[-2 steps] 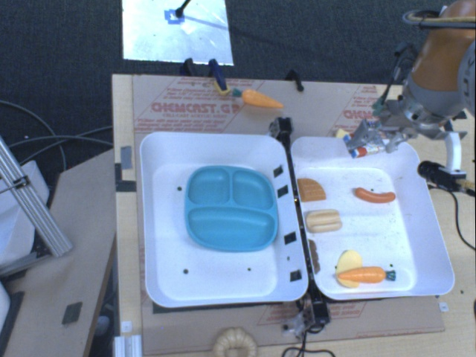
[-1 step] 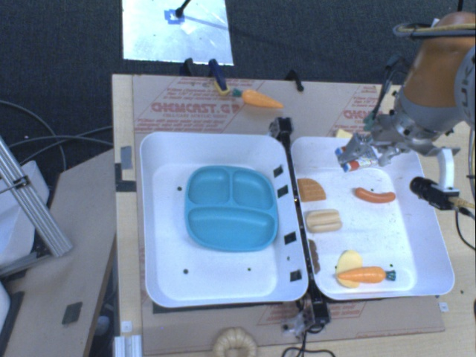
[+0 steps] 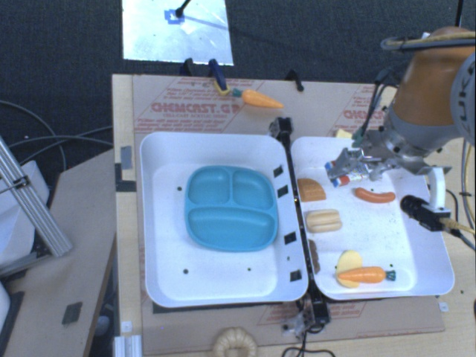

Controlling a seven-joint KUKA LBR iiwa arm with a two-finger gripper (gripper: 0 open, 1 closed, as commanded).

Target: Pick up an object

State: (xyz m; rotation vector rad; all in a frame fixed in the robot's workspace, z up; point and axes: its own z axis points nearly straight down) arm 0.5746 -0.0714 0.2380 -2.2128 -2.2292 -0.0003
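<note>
One arm (image 3: 435,88) reaches in, tool (image 3: 343,168) low over the right bin (image 3: 424,262).

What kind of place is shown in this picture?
Probably a robotics lab bench for grasping trials: a robot arm reaches over two white bins, which hold toy food such as a carrot and a blue divided plate.

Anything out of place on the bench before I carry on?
Yes: a toy carrot lies outside both bins, on the board behind the left bin. Another carrot sits in the right bin.
</note>
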